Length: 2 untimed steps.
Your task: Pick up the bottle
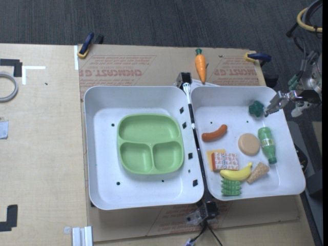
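Observation:
The bottle (267, 144) is green with a white label band and lies on its side near the right wall of the right bin (287, 186), cap toward the front. My gripper (285, 108) hangs over the bin's far right rim, up and to the right of the bottle and apart from it. Its fingers look spread and open with nothing between them. One fingertip (270, 108) points toward a dark green toy vegetable (256, 108).
The right bin also holds a sausage (214, 132), a round biscuit (249, 143) touching the bottle, a cracker packet (224, 160), a banana (236, 173), a cone (259, 171) and a green ridged piece (231, 187). A green divided plate (150, 143) lies in the left bin. A carrot (200, 64) rests behind the bins.

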Tool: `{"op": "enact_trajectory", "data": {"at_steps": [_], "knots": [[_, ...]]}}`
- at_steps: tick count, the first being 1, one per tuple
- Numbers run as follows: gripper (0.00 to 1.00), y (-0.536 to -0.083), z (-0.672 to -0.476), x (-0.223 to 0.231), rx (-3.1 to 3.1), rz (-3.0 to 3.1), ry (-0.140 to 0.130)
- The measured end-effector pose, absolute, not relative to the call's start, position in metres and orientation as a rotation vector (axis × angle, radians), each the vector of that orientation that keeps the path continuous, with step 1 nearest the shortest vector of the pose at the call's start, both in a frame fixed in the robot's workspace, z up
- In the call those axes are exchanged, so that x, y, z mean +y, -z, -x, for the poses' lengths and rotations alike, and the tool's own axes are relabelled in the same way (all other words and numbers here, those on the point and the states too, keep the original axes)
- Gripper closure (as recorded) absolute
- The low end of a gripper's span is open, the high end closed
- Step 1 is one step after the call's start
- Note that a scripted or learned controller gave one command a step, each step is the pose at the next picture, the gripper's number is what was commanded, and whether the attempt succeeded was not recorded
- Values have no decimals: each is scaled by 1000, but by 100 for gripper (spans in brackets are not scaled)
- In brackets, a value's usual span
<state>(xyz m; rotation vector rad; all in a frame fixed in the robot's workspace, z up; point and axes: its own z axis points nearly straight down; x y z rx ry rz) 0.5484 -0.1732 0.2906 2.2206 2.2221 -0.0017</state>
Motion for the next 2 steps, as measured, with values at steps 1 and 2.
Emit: {"op": "enact_trajectory", "data": {"at_steps": [1, 2], "knots": [[0, -95, -570, -217, 2252, -2198, -14], [100, -105, -570, -219, 2242, -2195, -12]]}}
